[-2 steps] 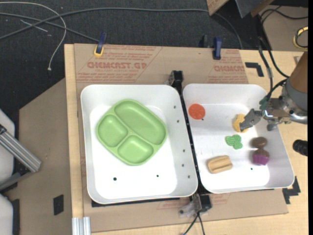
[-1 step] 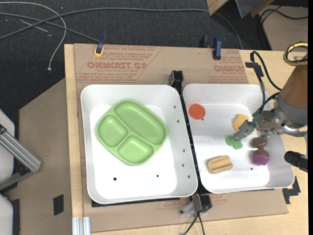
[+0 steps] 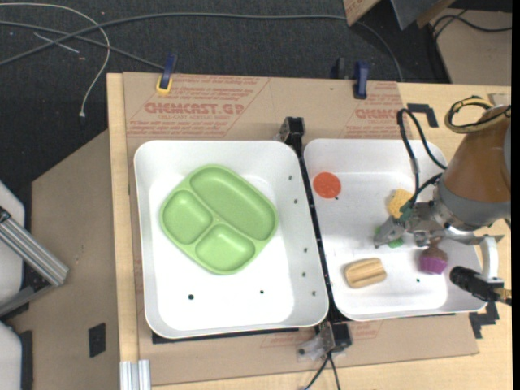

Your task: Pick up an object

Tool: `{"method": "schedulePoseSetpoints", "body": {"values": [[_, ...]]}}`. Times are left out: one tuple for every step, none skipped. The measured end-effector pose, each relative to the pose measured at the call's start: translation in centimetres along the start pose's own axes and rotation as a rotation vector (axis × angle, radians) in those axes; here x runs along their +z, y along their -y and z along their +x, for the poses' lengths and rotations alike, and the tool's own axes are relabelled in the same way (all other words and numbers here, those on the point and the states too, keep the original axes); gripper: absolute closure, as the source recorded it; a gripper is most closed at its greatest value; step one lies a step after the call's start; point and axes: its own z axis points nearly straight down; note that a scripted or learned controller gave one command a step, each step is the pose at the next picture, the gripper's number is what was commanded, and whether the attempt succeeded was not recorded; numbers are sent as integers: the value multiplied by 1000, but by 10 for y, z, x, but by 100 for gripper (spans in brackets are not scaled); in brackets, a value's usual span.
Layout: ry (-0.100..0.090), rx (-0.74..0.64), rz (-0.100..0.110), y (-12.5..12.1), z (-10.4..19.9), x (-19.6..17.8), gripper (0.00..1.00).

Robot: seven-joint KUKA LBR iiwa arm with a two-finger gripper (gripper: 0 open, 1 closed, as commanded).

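Note:
My gripper point(image 3: 396, 231) is low over the middle of the right bin point(image 3: 357, 165), at the end of the grey arm that comes in from the right. A small green object point(image 3: 385, 240) shows right at its tip; I cannot tell whether it is held. A yellow object point(image 3: 399, 202) lies just behind the gripper. A purple object point(image 3: 433, 260) sits to its right, partly under the wrist. A tan bread-like roll point(image 3: 365, 272) lies in front of the gripper, and an orange disc point(image 3: 327, 186) rests at the bin's back left.
The left bin point(image 3: 162, 299) holds a green divided plate point(image 3: 218, 218). A black divider point(image 3: 309, 218) runs between the two bins. Cables loop over the arm point(image 3: 479, 177) at the right. Blue clamps point(image 3: 361, 80) hold the cardboard at the back.

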Motion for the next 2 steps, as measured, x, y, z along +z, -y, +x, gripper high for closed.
{"method": "schedulePoseSetpoints", "body": {"values": [[2,1,-7,-2,-1,-15,100],[5,-2,-13,2,7,-74,100]]}}
